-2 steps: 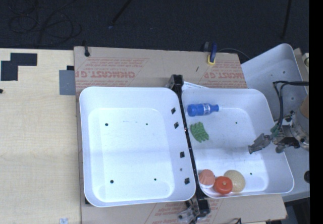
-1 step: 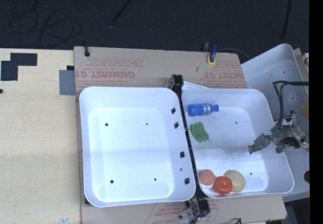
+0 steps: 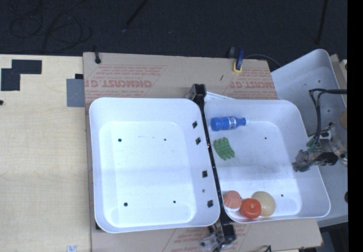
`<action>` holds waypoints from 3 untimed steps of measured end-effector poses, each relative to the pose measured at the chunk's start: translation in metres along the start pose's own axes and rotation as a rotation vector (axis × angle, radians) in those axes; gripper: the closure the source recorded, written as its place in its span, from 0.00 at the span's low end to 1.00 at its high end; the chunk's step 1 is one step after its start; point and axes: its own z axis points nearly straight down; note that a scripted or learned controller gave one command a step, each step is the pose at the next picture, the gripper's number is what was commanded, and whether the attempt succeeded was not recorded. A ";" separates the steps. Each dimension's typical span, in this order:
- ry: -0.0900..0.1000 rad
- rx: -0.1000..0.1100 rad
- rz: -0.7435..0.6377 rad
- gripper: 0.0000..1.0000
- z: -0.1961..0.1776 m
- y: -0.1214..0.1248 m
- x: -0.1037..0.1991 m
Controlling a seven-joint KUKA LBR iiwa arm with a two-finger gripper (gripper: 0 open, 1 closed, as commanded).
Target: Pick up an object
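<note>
From the fixed overhead camera, two shallow white plastic bins sit side by side on a sheet of brown cardboard printed with red lettering [image 3: 170, 78], which lies on a pale wooden bench top [image 3: 39, 160]. The left bin [image 3: 99, 131] shows only a few small dark dots on its floor. A black divider strip with clips [image 3: 205, 148] runs between the two bins where their rims meet.

The right bin [image 3: 283, 110] holds all the loose objects. A small blue plastic bottle with a white cap [image 3: 228, 123] lies on its side near the bin's far left corner, cap pointing right. Just below it, near the divider, rests a small green ridged object [image 3: 223, 148], apart from the bottle. In the near part of the bin three rounded items cluster together, touching: a white-and-pinkish round piece [image 3: 231, 200], a red tomato-like ball [image 3: 250, 208] and a pale yellowish round object [image 3: 265, 202].

The dark gripper [image 3: 303, 163] hangs at the right bin's right rim, well apart from every object, with cables and small fittings around the wrist [image 3: 326, 146]. Nothing sits between its fingers; whether they are spread or pressed together cannot be told from this angle. Beyond the cardboard's far edge a small blue-and-yellow clamp [image 3: 239, 61] stands, and a white curved panel [image 3: 309, 75] rises to the right.
</note>
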 end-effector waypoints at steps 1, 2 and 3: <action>0.002 -0.005 -0.011 1.00 -0.051 -0.008 0.087; 0.003 0.006 -0.011 1.00 0.011 -0.011 0.187; -0.001 -0.011 -0.005 1.00 -0.088 -0.008 0.199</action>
